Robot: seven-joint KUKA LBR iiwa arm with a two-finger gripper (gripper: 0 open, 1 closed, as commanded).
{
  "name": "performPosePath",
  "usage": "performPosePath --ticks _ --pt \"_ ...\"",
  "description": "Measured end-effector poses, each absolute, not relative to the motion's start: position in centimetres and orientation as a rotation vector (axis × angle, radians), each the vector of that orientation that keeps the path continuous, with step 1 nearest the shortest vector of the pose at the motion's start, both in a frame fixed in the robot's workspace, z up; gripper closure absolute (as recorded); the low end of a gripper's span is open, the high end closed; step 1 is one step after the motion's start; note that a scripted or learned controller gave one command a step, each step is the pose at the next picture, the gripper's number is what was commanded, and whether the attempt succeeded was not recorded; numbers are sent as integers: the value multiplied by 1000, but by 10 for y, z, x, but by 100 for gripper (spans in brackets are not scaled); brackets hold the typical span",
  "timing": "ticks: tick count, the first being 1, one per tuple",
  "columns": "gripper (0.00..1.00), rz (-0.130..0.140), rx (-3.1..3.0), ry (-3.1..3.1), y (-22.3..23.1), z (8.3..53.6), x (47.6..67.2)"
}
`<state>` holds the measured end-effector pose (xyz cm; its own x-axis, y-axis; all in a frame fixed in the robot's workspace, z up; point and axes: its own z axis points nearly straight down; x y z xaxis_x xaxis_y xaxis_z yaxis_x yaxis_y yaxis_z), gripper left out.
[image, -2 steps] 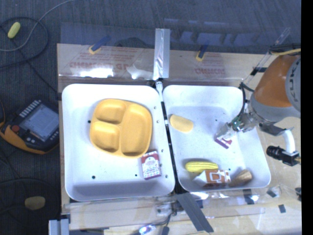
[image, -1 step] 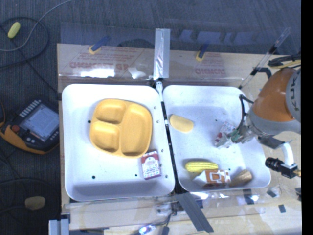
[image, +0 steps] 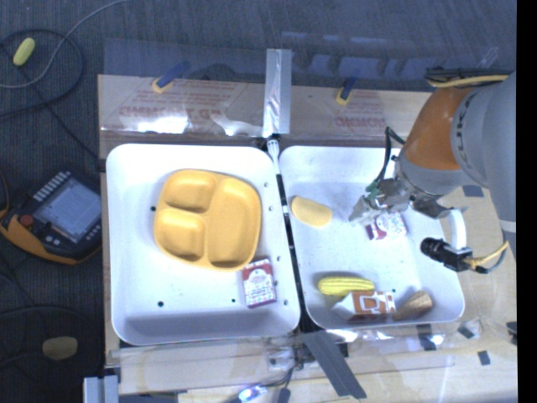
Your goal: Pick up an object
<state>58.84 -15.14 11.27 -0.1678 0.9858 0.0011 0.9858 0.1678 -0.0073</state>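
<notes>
Task looks early-to-mid: nothing is lifted yet as far as the view shows. The grey arm w/ orange band (image: 445, 133) reaches in from the right and its two-finger gripper (image: 379, 201) sits low over the upper-right part of the right shallow white plastic bin (image: 352, 168), right at a small white-and-red crinkly packet (image: 384, 224). Likely target, judging by proximity, but whether the packet is gripped or just touched can't be told; the wrist hides the tips, so finger state: can't tell. Left to do, prob.: confirm a close on something, then raise it clear of the bin. Other stuff in the right bin: a pale yellow rounded flat piece, smooth, maybe soft foam or toy food (image: 311, 212), near the left wall, apart from the gripper; a yellow corn-cob-shaped toy w/ bumpy surface (image: 345, 286) along the lower part; just beside it an orange-and-white small carton (image: 373, 304), and touching that a brown tapered wooden-looking piece (image: 416, 304). Left shallow white bin (image: 134, 162) holds a big yellow moulded plastic tray w/ three compartments (image: 207, 217), glossy, rounded edges, and below its right corner a small red-and-white printed card box (image: 258, 284), flat, rectangular. Rigid boxy items should grip easy; the packet is thin and floppy, so prob. the trickier pick.
</notes>
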Motion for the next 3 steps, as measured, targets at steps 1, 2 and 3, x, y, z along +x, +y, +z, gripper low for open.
performPosePath --ticks 1,2,3 --pt "0 10 -2025 -2395 -152 113 588" --pt "0 -20 -2017 -2433 -195 94 572" --pt "0 -12 -1983 -2455 -196 94 577"
